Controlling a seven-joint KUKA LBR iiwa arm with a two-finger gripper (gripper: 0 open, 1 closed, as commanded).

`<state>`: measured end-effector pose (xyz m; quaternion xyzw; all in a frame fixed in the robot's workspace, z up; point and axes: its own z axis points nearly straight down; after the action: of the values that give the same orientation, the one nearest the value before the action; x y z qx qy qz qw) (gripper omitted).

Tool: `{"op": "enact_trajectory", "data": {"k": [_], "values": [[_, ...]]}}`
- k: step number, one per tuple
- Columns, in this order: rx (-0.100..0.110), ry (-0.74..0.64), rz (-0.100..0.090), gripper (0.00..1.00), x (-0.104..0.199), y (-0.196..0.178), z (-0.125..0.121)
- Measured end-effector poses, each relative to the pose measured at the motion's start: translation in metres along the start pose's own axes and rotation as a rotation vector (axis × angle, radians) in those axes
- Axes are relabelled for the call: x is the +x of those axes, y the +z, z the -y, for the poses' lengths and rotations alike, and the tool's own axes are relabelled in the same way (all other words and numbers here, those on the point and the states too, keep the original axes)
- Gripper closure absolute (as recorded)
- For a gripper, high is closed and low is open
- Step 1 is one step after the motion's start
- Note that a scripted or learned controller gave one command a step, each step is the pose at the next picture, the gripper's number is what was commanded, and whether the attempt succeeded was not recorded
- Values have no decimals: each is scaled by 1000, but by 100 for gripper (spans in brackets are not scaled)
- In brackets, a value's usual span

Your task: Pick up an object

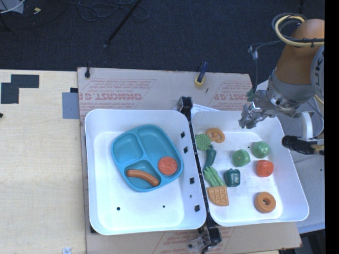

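Toy foods (241, 157) fill the right bin (296, 194); jaws (249, 118) state indiscernible.

The gripper (249, 118) hangs over the far edge of the right bin (296, 194), with nothing visible between its fingers. Below it lie toy foods — a pretzel (215, 135), two green pieces (240, 157) side by side, a red tomato (264, 168), a doughnut (265, 201), a waffle (217, 196). In the left bin (106, 205) sits a blue divided tray (132, 144) holding a sausage (142, 177) and a red slice (168, 165).
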<state>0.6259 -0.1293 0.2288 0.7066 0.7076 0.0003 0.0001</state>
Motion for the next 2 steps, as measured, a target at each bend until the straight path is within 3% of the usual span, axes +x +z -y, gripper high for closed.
{"op": "enact_trajectory", "data": {"k": [2], "values": [[5, -4, -3, 100, 120, -9, 3]]}}
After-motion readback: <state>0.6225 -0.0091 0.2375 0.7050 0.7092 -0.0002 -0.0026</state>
